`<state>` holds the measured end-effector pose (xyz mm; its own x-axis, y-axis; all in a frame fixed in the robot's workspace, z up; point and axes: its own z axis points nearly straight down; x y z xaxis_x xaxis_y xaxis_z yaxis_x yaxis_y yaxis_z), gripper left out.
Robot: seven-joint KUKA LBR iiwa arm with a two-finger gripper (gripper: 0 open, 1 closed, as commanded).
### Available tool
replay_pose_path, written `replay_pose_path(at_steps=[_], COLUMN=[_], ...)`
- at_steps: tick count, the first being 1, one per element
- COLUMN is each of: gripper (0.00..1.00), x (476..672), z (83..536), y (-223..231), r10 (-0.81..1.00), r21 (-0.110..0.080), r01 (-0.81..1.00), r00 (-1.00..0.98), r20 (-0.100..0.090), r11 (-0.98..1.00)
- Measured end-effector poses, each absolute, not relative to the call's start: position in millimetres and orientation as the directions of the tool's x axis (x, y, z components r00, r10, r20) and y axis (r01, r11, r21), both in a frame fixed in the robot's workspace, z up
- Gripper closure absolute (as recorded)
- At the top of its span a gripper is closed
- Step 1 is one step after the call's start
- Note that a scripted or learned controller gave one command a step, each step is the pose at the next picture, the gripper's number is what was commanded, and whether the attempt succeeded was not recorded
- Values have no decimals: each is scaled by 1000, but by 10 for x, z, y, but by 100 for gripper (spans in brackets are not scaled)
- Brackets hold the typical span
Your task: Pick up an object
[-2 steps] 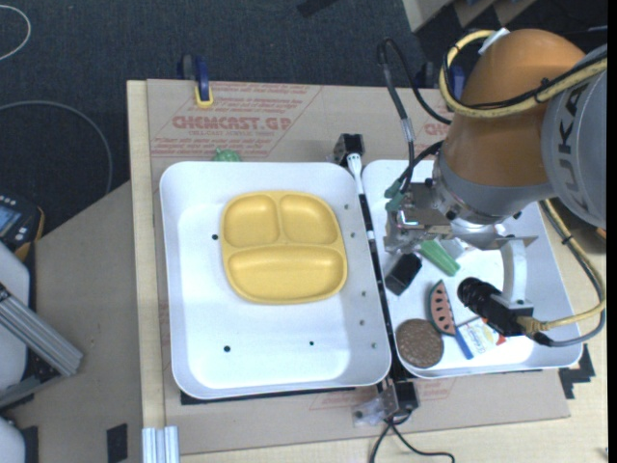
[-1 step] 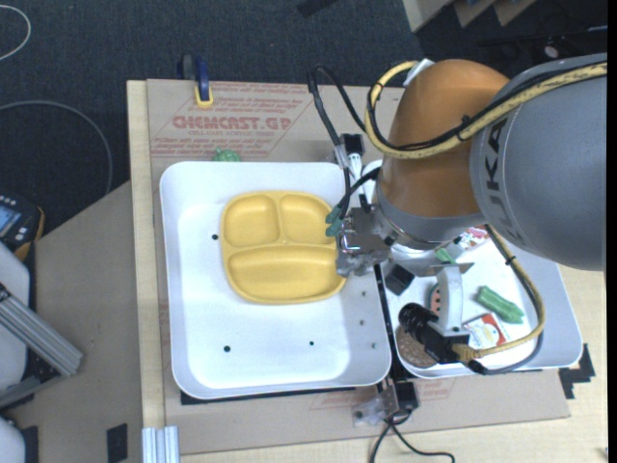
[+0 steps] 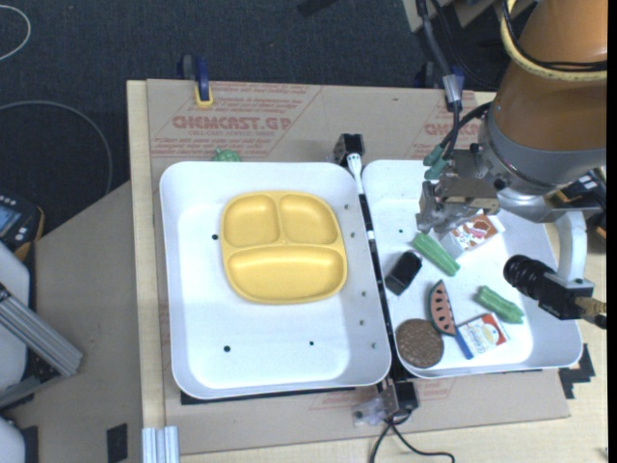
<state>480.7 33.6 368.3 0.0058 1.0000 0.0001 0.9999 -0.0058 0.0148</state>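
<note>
Green stick (image 3: 436, 255) lies in the right bin (image 3: 549, 355), just up-right of the black block (image 3: 403, 272). Hand (image 3: 445, 210) hangs further up-right of the block, grip width can't tell. Risk: block and snack packet (image 3: 474, 231) crowd the stick, so probably a nudge or a slanted, slipping grasp.

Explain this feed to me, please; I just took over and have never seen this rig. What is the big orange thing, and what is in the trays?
One camera, fixed above the bench, looks down at a slant. The orange and grey shape on the right is the robot arm; its gripper hangs low over the right bin. That bin holds small items: a green stick close by the gripper, a black block, a toy watermelon slice, a brown disc, a second green piece, a red-and-white packet and a second packet. The left bin holds a yellow divided plate. Whether anything is held, I cannot tell from this angle.
</note>
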Motion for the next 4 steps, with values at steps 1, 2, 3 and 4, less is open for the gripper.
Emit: replay_pose_path(at_steps=[1,2,3,4], gripper=[100,100,100,100], x=[4781,4807,4780,4804], z=[3001,4327,3222,4350], y=[948,403,523,681], r10=[1000,1000,1000,1000], r21=[-9,16,-12,14], r01=[1000,1000,1000,1000], r00=[-6,4,1,-3], r20=[1,1,-1,3], r11=[6,-4,-1,3])
